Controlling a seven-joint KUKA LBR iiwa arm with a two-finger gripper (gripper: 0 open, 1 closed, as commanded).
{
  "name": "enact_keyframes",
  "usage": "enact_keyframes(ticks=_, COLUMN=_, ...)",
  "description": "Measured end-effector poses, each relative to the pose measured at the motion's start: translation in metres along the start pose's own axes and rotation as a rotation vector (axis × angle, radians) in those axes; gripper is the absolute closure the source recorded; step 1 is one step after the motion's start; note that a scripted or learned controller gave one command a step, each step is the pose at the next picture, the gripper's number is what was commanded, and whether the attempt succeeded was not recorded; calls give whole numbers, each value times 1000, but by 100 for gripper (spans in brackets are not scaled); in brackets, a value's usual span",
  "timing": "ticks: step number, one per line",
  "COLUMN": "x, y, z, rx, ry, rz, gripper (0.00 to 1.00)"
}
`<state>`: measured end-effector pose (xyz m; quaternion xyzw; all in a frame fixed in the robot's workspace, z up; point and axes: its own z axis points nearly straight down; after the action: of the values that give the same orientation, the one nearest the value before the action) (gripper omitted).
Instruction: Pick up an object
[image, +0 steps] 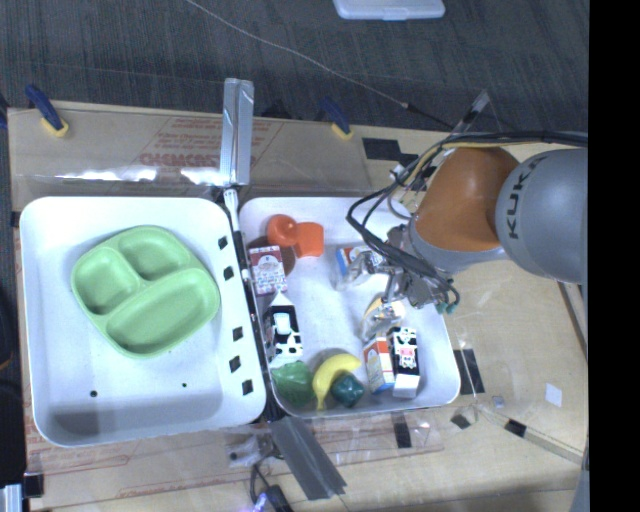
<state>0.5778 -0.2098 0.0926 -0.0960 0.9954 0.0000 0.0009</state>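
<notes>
My gripper (392, 300) hangs low over the right-hand white bin (330, 345), towards its right wall, below the grey arm with the orange band (470, 205) and a tangle of black cables. Whether it is released or clenched I cannot tell from up here; the wrist and the wiring cover it, and nothing I can see sits clearly in its grip.

Just beneath and towards me from it lies the nearest candidate, a small white carton with black cow patches (405, 362), touching a second small carton with an orange-red face (378, 364) on its left. Both lie with their long axes running roughly from the gripper down towards the bin's near wall, so I judge the grip should close across their short sides.

Further left along the near wall are a yellow toy banana (332, 372), a dark teal lump (349, 391) and a green leafy piece (293, 379). A taller black-and-white carton (284, 332) and a brown-and-red carton (267, 270) lie along the left wall, with an orange plastic cup (296, 235) at the far end.

The left-hand white bin (60, 400) bears a green divided plate (145, 290), well apart from the gripper.
</notes>
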Motion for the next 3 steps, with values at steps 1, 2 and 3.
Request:
enact_keyframes(ticks=1, x=-80, y=48, z=0, rx=-1, ry=0, rz=-45, gripper=0)
enact_keyframes(ticks=2, x=-42, y=9, z=-8, rx=1, ry=2, rz=15, gripper=0)
enact_keyframes(ticks=3, x=-27, y=70, z=1, rx=-3, ry=2, rz=59, gripper=0)
